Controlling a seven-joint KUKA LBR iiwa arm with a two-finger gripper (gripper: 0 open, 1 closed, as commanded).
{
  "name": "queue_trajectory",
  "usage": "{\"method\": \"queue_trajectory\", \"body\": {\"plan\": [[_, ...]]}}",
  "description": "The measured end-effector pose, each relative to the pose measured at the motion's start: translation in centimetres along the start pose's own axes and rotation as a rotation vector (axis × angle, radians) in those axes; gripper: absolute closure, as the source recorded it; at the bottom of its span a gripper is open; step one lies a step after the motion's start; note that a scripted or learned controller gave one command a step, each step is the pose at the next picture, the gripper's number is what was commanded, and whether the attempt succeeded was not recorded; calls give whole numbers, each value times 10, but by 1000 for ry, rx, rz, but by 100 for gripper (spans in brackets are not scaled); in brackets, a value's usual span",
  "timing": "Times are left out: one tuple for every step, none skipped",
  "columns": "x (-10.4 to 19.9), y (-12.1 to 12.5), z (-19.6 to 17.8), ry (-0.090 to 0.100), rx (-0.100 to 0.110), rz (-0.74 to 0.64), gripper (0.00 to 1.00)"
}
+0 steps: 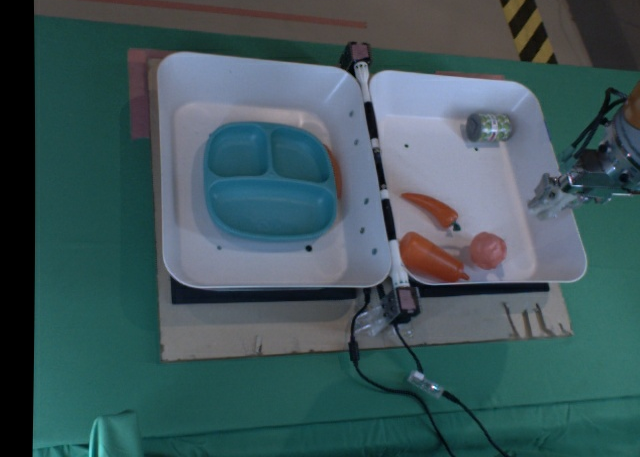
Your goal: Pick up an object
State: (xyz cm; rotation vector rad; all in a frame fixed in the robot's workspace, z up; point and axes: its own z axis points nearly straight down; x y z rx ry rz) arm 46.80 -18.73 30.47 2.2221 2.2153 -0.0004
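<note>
The right bin (500, 95) holds a small green-labelled can (489, 126) lying near its far right corner. An orange-red chili pepper (431, 208) lies near the middle, a carrot (431, 257) at the front, and a pinkish round fruit (488, 249) beside the carrot. My gripper (553, 195) hangs over the right rim of this bin, apart from all of these. Nothing shows between its fingers.
The left bin (185, 85) holds a teal three-compartment plate (268, 181) with something orange peeking out at its right edge. A divider bar (378, 160) runs between the bins. Cables (420, 385) trail over the green cloth in front.
</note>
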Motion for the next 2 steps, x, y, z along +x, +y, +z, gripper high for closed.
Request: {"method": "queue_trajectory", "body": {"plan": [[0, 0, 3, 1, 2, 1, 100], [0, 0, 7, 1, 3, 1, 100]]}}
